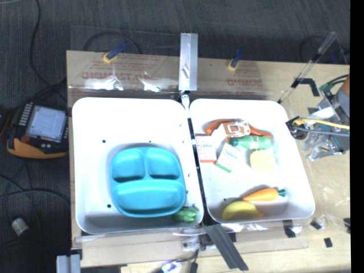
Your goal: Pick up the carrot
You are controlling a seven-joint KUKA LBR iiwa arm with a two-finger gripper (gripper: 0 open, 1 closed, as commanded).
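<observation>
Camera view: carrot (pixel 262 195) orange, tapered, green stub at right end, lying just above yellow banana (pixel 240 210), touching it. Fingers' state: cannot tell.

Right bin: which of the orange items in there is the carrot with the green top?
The carrot near the right bin's front edge, orange with a green tip, beside the yellow banana. The other orange item lies at the back, partly under a carton.

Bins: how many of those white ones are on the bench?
2. The left bin holds a blue plate; the right bin holds the carrot and other toy food. They sit side by side, touching along the middle.
</observation>
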